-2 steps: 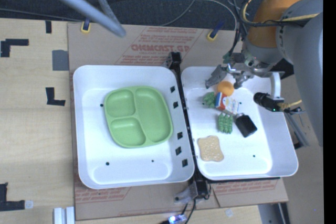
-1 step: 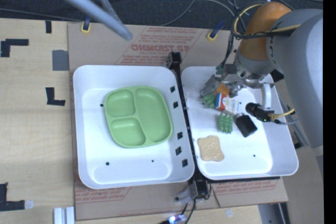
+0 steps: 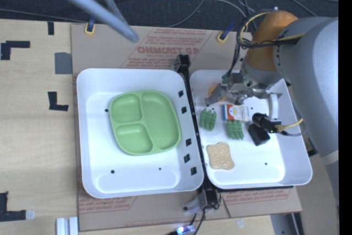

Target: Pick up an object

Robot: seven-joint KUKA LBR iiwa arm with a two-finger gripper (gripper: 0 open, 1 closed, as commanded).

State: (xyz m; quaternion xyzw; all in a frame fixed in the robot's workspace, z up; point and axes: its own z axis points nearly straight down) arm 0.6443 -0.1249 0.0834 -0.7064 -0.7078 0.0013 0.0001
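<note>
The right bin point(image 3: 286, 170) holds several small things. A green ridged piece point(image 3: 208, 119) lies near its left wall and a second green piece point(image 3: 235, 129) lies in the middle. A tan bread-like slice point(image 3: 220, 156) lies in front of them. A small white packet with red and blue print point(image 3: 235, 113) lies just above the second green piece. My gripper point(image 3: 230, 97) hangs low over the back of this bin, right above the packet and a little behind the green pieces. Nothing is visibly held in it.
The left bin point(image 3: 93, 168) holds a light green divided plate point(image 3: 144, 121). A black divider point(image 3: 190, 118) runs between the bins. The grey arm point(image 3: 313, 74) covers the right bin's back right corner. Cables trail over the dark area behind the bench.
</note>
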